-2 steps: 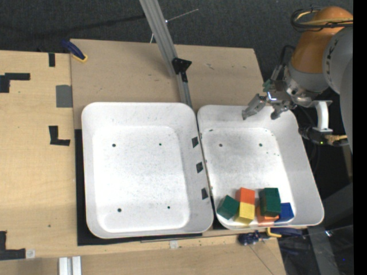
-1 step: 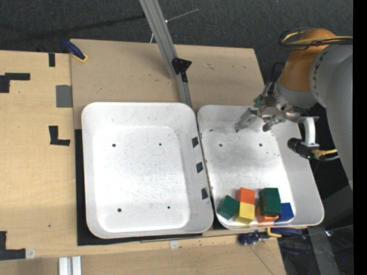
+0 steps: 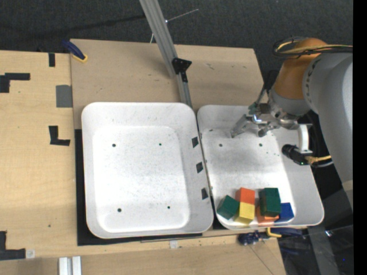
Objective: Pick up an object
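The small coloured blocks [image 3: 255,205] are probably light and stiff, made of wood or hard plastic, so they should not bend or break under a firm squeeze. Their faces look flat and smooth, so they may be a little slippery. I think the best hold is across two opposite flat sides of one block at the edge of the cluster, for example the dark green block [image 3: 228,206] on the left, because the others are packed tightly and leave little room beside them.

The cluster lies at the near end of the shallow white right bin [image 3: 229,153], close to its front wall. I can see a dark green block, an orange one [image 3: 247,195], a yellow one [image 3: 246,212], a second green one [image 3: 270,199] and a blue one [image 3: 286,211], touching or partly stacked on each other.

The metal two-finger gripper [image 3: 246,126] of the grey arm hangs at the far end of the same bin, well apart from the blocks. Its fingers appear spread, with nothing between them. The shallow white left bin [image 3: 92,153] stands just beside, on the brown wooden surface [image 3: 34,153].
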